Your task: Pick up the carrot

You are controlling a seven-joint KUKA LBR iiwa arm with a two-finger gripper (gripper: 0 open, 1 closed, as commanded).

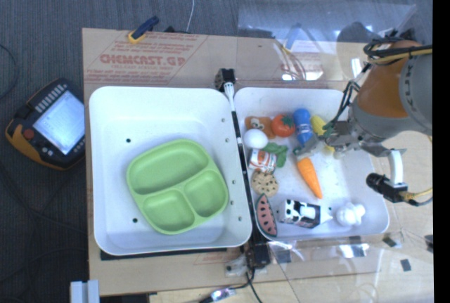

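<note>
My gripper (314, 145) hangs just above the carrot (309, 176), which lies right of the cookie (264, 183).

Bright even overhead light; glare on clear sheet (323, 41) upper right; slightly soft focus.

The table (105, 55) is topped with printed cardboard and carries two white bins touching side by side, left bin (105, 154) and right bin (365, 224).
</note>
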